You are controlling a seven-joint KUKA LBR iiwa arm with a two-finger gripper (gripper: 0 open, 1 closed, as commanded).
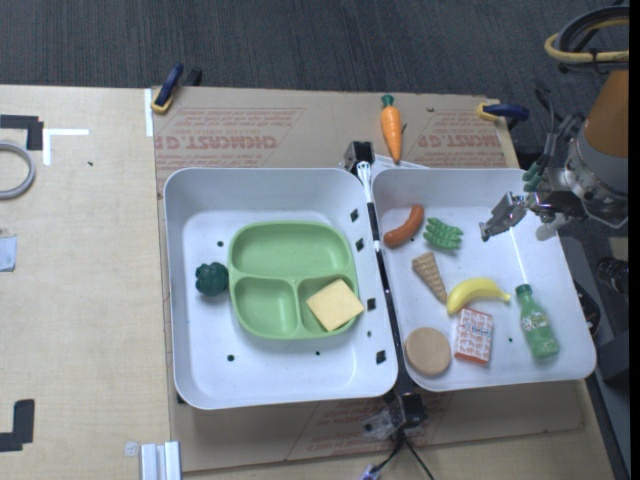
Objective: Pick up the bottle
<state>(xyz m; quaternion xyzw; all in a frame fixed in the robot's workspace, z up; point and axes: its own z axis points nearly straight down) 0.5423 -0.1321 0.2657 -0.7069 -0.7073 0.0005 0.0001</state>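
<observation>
Cardboard bench, two white bins. Your bottle lies flat by the right bin's near-right edge, just right of the banana. Your gripper hovers over that bin's far-right area, well apart; can't tell its opening.

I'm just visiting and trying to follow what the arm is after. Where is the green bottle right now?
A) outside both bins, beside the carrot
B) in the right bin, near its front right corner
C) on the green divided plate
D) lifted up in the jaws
B: the green bottle lies on the floor of the right bin near its front right corner, just right of the banana, well apart from the gripper.
</observation>
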